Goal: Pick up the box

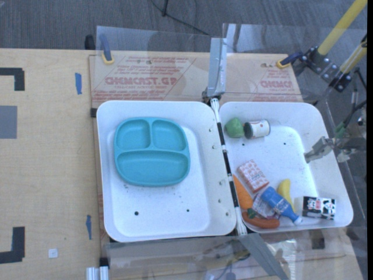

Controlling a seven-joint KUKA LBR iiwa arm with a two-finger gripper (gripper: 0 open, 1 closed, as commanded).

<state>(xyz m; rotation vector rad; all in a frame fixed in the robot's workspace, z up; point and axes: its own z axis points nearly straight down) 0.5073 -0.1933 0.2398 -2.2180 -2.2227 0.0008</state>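
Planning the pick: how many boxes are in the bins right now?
2. A red-patterned box lies mid right bin; a black-and-white box sits by that bin's near right corner. More could hide under the toy pile.

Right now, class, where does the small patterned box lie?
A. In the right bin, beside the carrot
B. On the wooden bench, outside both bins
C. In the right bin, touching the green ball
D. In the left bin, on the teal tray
A: the box sits in the right bin, next to the carrot and apart from the green ball.
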